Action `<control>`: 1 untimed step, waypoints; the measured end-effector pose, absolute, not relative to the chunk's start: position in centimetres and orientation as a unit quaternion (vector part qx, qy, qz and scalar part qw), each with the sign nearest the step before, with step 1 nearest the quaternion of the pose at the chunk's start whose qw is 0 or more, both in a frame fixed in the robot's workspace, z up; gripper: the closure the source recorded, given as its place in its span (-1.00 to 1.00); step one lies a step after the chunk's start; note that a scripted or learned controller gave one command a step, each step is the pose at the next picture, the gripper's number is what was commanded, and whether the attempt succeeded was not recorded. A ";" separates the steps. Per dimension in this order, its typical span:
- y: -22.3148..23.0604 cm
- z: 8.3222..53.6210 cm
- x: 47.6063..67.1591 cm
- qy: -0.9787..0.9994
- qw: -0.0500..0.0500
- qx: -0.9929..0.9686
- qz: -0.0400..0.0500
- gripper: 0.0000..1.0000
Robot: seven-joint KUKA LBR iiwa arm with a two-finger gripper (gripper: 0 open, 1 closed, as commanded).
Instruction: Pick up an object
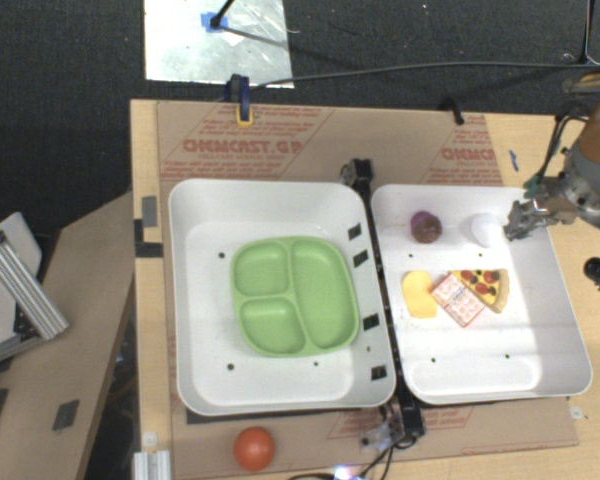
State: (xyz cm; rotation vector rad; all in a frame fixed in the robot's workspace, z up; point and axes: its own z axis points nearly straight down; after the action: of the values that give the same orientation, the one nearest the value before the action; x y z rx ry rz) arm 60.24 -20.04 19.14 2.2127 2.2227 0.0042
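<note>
Left of the tool (520,218): white ball (479,228).

Dark carpeted floor (60,78), shiny foil sheet (217,26), brown cardboard-topped bench (280,138), aluminium rail (20,278) at left.

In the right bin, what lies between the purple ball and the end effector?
In the camera view, a small white round object lies between the purple ball and the end effector, on the right white bin floor.
</note>
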 end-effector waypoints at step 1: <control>-19.6 23.9 61.1 0.709 0.003 0.705 0.002 1.00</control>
State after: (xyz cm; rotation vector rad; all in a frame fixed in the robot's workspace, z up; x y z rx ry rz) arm 61.12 -19.61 23.93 2.2108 2.2246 0.0048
